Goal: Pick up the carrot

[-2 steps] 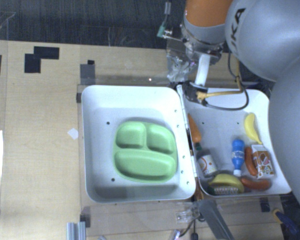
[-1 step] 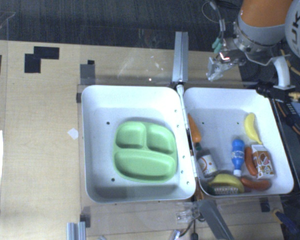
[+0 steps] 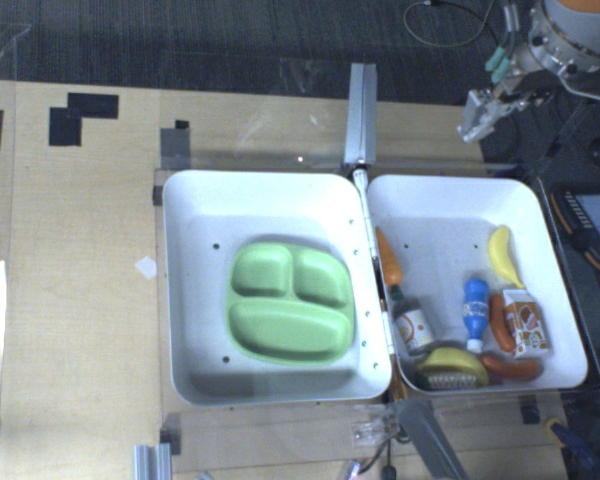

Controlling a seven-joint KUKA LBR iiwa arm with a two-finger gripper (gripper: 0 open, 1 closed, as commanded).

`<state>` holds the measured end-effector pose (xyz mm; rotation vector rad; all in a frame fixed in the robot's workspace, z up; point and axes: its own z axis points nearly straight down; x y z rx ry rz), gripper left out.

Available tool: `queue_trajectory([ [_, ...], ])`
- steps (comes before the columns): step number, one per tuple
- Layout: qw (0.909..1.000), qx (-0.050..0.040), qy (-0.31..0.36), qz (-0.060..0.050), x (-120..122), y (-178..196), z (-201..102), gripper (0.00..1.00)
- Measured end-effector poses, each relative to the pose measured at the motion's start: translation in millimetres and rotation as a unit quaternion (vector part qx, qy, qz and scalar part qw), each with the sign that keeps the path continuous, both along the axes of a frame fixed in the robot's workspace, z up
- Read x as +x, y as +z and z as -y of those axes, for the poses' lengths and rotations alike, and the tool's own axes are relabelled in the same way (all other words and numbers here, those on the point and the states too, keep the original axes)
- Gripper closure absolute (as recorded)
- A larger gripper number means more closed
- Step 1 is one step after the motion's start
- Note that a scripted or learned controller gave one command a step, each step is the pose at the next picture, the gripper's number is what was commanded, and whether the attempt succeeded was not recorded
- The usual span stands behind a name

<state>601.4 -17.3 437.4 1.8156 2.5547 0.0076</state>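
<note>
Nearest the camera, along the right bin's [image 3: 540, 208] front wall, lie a yellow-and-dark brush-like object [image 3: 452, 364] and a red sausage [image 3: 510, 369]; just behind them stand a small jar [image 3: 412, 328], a blue bottle [image 3: 475, 313] and a juice carton [image 3: 525, 326]. Carrot [image 3: 386, 258]: orange, elongated, lying flat against the right bin's left wall, beside the divider, well below and to the left of the fingers. Banana [image 3: 500, 253]: yellow, on the bin floor, apart from the carrot and more nearly under the fingers. Left bin [image 3: 195, 218]: holds a green three-compartment plate [image 3: 288, 303], far to the left of the fingers. Arm [image 3: 580, 8]: enters from the upper right corner, orange band uppermost, wrist angled down and to the left, raised beyond the back rim of the right bin. Gripper [image 3: 477, 118]: pale fingers pointing down-left, over the bench edge behind the bin, nothing visible between them; whether they are spread or closed cannot be told at this size.
</note>
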Motion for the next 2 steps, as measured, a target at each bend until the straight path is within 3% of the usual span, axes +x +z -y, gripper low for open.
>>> queue_trajectory([
  [1, 0.9957, 0.0002, 0.092, -0.002, -8, -176, -97, 1.00],
  [2, 0.9533, -0.0028, 0.302, 0.001, 29, -79, -22, 1.00],
])
